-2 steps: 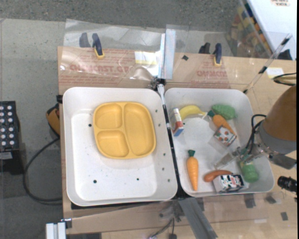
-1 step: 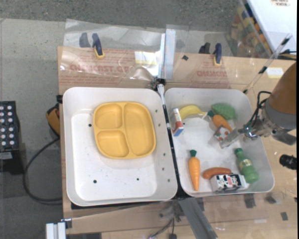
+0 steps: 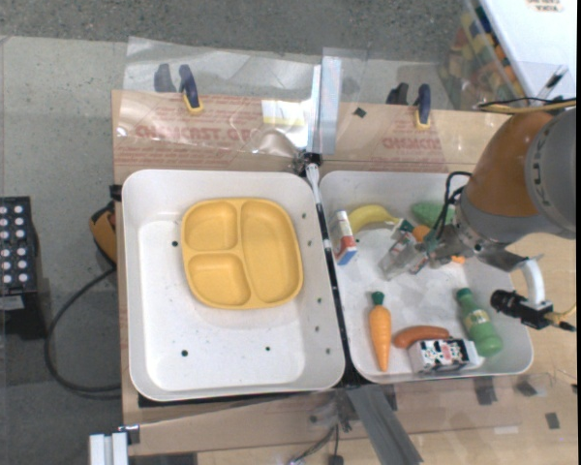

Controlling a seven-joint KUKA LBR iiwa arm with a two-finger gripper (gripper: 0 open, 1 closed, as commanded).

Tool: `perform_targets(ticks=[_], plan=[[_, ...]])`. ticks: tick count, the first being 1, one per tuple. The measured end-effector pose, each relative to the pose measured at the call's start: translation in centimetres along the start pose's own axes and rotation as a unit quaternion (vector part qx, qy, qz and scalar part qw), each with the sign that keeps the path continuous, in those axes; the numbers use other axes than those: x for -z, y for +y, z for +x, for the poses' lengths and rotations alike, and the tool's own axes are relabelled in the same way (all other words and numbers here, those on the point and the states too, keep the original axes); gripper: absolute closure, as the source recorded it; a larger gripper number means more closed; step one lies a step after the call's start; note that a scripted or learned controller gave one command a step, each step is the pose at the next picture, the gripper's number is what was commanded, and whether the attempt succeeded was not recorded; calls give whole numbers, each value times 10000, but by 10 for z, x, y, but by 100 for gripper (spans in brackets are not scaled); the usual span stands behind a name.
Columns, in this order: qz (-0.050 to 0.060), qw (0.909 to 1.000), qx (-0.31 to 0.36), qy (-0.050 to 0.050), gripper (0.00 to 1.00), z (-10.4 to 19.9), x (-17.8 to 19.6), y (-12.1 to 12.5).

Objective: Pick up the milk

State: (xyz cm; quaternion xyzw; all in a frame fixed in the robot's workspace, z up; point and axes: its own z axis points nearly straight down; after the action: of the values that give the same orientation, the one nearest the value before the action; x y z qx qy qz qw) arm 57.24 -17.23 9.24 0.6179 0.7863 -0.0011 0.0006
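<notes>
- Your two-finger gripper (image 3: 404, 257) hangs mid right white bin (image 3: 353, 184); fingers look spread, nothing betw them.
- Small black-and-white milk carton (image 3: 444, 355) lies at bin's 6 o'clock edge, approx 5 o'clock from fingers, long axis 3–9, touching the red sausage (image 3: 419, 336).

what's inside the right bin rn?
Right bin: milk carton, sausage, carrot, green bottle, banana, a small carton, the gripper. The arm covers the far right corner.
</notes>
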Motion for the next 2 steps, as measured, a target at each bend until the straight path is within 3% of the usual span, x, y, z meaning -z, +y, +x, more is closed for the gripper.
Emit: perform_targets(ticks=[1, 2], plan=[[-4, 10000, -6, 4, 100, 0, 10, 0], [-5, 10000, -6, 5, 0, 0, 10, 0]])
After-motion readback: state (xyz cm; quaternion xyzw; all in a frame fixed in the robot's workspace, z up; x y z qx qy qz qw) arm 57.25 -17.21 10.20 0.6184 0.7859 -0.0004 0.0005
